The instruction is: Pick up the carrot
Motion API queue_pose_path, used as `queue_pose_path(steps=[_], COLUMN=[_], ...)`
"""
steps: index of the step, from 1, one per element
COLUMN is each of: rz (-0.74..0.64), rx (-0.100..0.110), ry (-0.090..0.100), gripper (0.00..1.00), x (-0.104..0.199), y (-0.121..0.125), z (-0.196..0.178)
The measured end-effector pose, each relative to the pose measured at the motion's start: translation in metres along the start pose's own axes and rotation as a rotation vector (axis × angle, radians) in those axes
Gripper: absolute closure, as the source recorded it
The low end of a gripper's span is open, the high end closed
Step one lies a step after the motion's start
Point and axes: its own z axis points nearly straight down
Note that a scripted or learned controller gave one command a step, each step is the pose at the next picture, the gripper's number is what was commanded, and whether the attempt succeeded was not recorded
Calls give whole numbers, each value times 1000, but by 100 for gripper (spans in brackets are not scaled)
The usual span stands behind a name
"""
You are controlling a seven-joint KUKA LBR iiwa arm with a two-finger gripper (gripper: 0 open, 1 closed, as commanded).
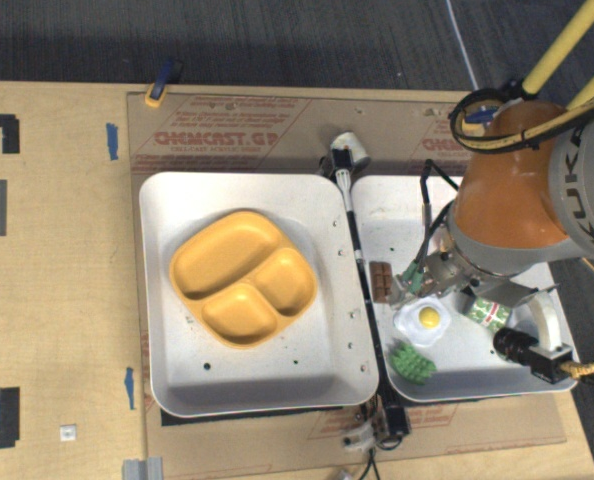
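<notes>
My gripper (429,276) hangs low over the middle of the right bin (397,208), under the arm's orange band (507,178). The wrist and arm cover the bin's middle and right part, hiding whatever lies beneath. Just below the gripper lies a toy fried egg (423,320), white with a yellow yolk. I see nothing orange and carrot-shaped in the uncovered parts of either bin.
A green broccoli piece (412,363) lies at the right bin's front. A brown bar (381,282) sits by its left wall, and a green-labelled can (488,313) pokes out under the arm. The left bin (167,368) holds a yellow divided plate (242,276).
</notes>
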Motion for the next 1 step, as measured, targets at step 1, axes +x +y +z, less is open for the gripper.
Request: queue_pose_path(steps=[1], rz=[-284], rx=[4], ry=[3], gripper=[100], x=[8], y=[2], z=[38])
